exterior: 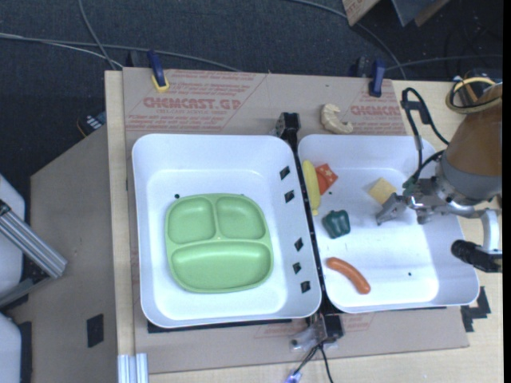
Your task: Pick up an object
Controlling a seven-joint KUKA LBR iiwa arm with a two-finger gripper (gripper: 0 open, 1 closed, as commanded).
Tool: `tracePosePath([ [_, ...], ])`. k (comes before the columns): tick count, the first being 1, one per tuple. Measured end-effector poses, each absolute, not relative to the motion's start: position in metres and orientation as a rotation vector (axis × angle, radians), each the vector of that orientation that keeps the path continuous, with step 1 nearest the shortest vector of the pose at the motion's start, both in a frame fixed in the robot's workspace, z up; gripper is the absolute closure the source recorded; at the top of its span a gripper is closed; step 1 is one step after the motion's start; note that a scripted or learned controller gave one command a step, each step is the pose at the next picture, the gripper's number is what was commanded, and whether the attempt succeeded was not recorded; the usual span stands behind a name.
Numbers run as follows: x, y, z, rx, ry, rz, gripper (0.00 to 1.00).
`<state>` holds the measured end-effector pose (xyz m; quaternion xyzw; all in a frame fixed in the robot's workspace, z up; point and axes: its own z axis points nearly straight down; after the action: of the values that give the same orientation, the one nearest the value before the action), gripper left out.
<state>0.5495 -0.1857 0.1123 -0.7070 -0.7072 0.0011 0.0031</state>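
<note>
The gripper (393, 211) is seen low in the right bin (415, 290), its 2 fingers spread and nothing held between them. A yellow block (382, 189) lies just beside it; a green pepper (336, 223) and a sausage (348, 274) are found farther left.

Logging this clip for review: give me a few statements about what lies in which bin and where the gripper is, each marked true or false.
1. The green divided plate lies in the left bin. True.
2. The orange sausage lies in the left bin. False: it lies in the right bin.
3. The gripper hangs over the right bin. True.
4. The green pepper sits on the plate. False: it is in the right bin.
5. The yellow block lies near the gripper. True.
</note>
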Motion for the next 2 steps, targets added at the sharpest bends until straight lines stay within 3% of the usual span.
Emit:
tracePosePath([
  [1,0.551,-0.186,0.126,-2.221,-2.221,-0.002,1.00],
  [2,0.560,-0.194,0.178,-2.225,-2.226,-0.004,1.00],
])
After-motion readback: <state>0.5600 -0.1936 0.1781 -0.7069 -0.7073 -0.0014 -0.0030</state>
